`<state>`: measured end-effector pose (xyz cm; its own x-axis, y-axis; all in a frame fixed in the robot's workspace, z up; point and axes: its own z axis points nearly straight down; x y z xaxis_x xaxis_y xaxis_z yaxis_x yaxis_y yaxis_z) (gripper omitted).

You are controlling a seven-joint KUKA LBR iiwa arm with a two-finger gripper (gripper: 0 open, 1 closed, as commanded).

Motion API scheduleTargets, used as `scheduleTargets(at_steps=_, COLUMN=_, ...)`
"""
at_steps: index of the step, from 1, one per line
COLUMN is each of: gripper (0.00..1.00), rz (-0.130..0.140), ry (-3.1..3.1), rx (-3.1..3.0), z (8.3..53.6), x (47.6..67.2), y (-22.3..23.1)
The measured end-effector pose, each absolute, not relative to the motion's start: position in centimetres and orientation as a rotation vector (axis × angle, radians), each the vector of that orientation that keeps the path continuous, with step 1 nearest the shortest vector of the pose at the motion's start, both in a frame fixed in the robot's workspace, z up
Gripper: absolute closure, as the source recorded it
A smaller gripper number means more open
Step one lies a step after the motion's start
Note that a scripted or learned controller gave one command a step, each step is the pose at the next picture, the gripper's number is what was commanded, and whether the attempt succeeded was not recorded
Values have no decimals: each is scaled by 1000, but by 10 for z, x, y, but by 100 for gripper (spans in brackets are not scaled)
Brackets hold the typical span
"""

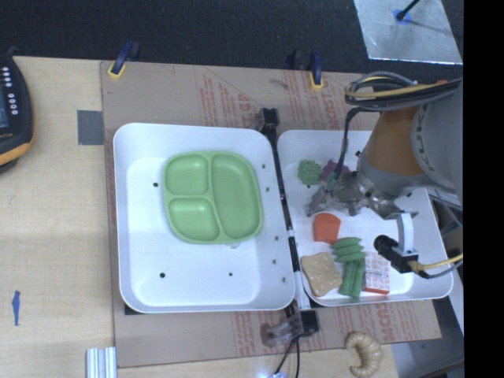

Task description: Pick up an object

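On the wooden worktop (55,235), the gripper (340,198) hangs in the right bin (441,290), just above the orange block (326,227) toward the front edge.

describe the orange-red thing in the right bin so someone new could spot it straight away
Start at the right-hand white bin, the one the grey arm reaches into. Near its middle, just below the end effector, sits a small orange-red block. It is the only orange-red piece there: below it lie green bean pods and a tan bread slice.
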<state>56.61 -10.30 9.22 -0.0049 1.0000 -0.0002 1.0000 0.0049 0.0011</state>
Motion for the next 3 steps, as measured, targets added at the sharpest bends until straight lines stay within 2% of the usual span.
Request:
scheduleTargets(at_steps=1, gripper=0, rz=-7, ry=2229, rx=2222, z=91, x=536, y=-96)
scheduleTargets(at_steps=2, gripper=100, rz=-7, ry=2229, rx=2221, z=102, x=537, y=-97)
scheduleTargets(at_steps=3, gripper=100, rz=9, ry=2231, rx=2206, z=197, x=583, y=-15)
